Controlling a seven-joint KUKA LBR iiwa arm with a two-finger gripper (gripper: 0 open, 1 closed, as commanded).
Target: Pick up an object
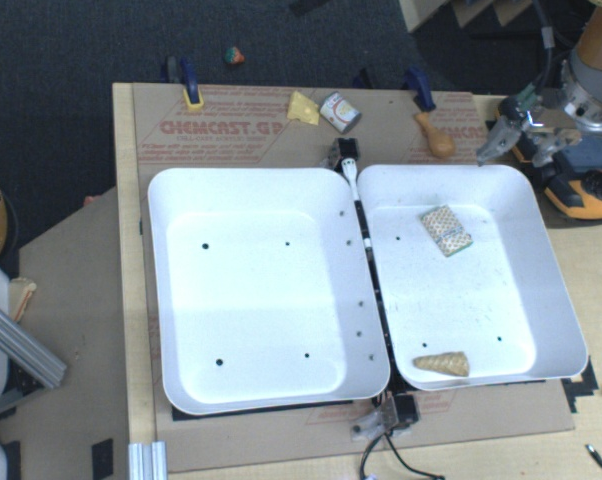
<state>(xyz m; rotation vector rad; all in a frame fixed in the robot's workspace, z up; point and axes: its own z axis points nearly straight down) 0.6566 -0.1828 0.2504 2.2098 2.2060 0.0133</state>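
Nearest the lens, a small tan cone-shaped piece lies on its side at the front edge of the right bin, close to the rim and well apart from everything else. Reading left to right across the bench: the left bin sits beside its twin, the two touching along a dark seam; past that seam, toward the back of the right bin, rests a small patterned block, squarish, tilted and lying flat on the white floor. Behind the bins, on the cardboard sheet, lie a yellow wedge, a small boxy item just beside it, and a brown pear-shaped piece farther right. At the far right, the gripper hangs over the bench's back corner, outside the bin; whether it is released or clenched cannot be told at this size, and nothing is seen in its grasp.

Either piece in the right bin would serve the task. The patterned block looks light and perhaps slightly soft, like foam or cloth; its flat opposite sides offer the surest purchase, taken from above across its narrower width. The cone appears light and stiff but tapered, liable to squirt free unless gripped near its thick end. It also lies close to the bin wall.
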